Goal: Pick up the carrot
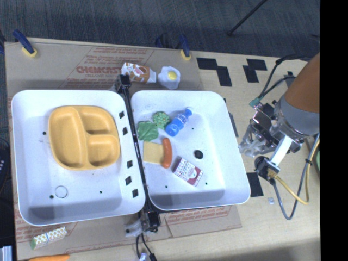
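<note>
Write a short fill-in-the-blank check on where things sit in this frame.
1. The yellow plate lies in the view's ___ bin.
2. The bottle in the right bin is ___ in colour.
3. The gripper is off to the view's ___ of the right bin, not over it.

Missing words: left; blue; right.

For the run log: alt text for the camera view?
The gripper sits right of the right bin, away from the orange item inside it among a blue bottle and toy foods. The left bin holds a yellow tray.
</note>
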`<action>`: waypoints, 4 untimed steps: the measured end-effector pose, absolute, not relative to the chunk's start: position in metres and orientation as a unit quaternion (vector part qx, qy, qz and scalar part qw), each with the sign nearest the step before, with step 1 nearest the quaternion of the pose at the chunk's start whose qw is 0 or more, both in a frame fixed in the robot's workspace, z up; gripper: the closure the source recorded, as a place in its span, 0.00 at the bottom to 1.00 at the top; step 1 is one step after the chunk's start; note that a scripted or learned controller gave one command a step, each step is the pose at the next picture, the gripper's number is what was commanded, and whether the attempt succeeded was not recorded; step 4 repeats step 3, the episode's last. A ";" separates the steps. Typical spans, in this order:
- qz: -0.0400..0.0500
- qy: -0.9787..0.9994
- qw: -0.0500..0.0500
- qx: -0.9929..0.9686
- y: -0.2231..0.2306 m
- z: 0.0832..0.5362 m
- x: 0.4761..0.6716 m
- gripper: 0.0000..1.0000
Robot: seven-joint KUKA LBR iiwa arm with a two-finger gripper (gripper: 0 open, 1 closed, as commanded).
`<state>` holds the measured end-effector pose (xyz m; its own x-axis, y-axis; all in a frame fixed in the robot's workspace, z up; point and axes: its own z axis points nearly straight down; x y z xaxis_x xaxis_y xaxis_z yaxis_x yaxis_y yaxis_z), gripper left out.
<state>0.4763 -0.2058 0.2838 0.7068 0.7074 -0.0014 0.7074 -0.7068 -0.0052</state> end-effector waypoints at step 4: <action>0.001 -0.360 0.001 -0.933 -0.206 0.277 0.489 1.00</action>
